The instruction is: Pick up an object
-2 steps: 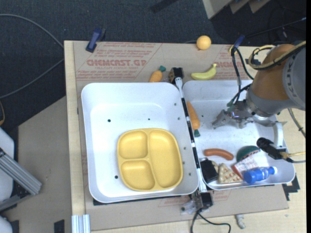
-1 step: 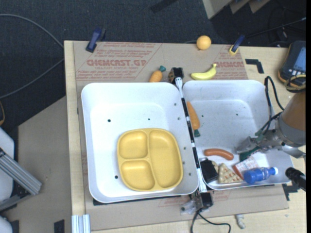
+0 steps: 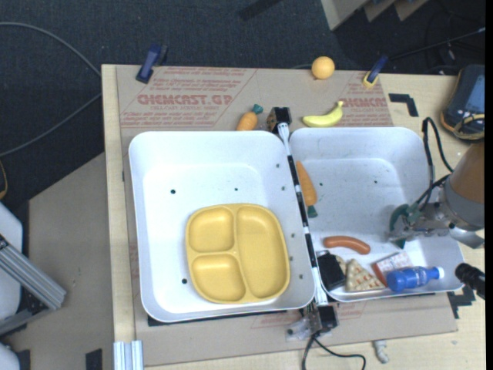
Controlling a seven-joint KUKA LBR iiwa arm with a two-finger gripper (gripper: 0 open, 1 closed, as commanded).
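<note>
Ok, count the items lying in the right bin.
5: carrot against the left wall, sausage mid-bin, black block, pizza slice and blue bottle along the near wall.

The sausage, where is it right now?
The sausage lies in the right bin, toward its front, just behind the pizza slice.

Yellow tray (image 3: 237, 253), blue bottle (image 3: 411, 278), perhaps.

dark carpet floor (image 3: 69, 21) surrounds the bench (image 3: 115, 206); metal rail (image 3: 27, 272) at left.
</note>
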